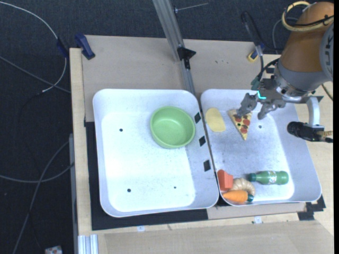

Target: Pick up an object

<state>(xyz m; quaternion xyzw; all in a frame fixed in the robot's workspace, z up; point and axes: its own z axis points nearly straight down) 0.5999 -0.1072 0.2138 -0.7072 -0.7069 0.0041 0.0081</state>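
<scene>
Even, diffuse overhead light fills the scene, bright enough that the two white bins (143,200) come close to washing out while the dark carpet around the bench (132,57) stays nearly black. Shadows are soft and short, with a faint one beside the green bowl (172,126) and another under the gripper (258,106) on the right bin's floor, and the orange band (312,16) carries a mild sheen. The picture is slightly soft and grainy, small items at the right bin's near edge lack crisp outlines, and straight bench edges show no strong bending.

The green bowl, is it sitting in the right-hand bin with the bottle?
No, the green bowl sits in the left bin, while the bottle lies in the right bin.
</scene>
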